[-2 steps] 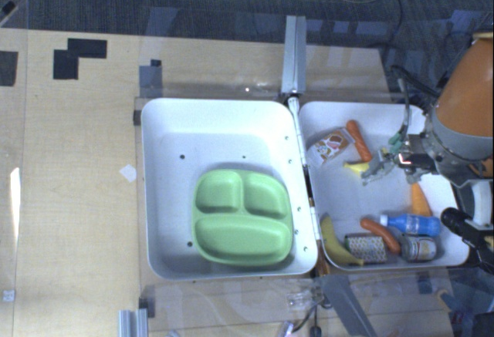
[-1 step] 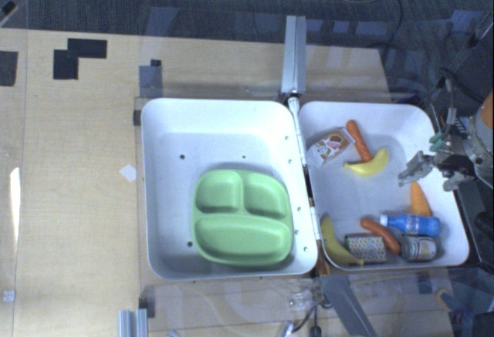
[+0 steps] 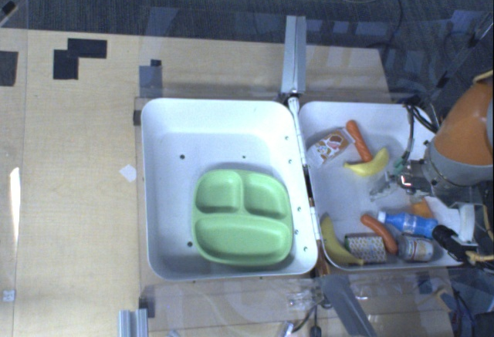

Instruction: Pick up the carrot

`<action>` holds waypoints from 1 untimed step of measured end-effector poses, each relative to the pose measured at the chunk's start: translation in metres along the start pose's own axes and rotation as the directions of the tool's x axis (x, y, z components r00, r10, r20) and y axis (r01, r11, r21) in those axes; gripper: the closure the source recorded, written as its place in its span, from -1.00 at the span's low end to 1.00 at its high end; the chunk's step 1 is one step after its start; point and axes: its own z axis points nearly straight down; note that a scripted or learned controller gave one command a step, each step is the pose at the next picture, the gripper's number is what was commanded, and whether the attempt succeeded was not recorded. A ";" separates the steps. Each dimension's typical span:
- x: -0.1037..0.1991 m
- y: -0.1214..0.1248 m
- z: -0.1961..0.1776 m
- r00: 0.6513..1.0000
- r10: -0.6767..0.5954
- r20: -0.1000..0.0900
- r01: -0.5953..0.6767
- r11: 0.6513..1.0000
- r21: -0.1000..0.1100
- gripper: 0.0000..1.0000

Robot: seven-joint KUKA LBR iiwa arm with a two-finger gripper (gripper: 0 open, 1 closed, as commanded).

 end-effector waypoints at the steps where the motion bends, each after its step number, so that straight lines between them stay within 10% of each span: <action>1: 0.000 0.002 -0.011 1.000 -0.001 0.000 0.001 1.000 -0.005 1.00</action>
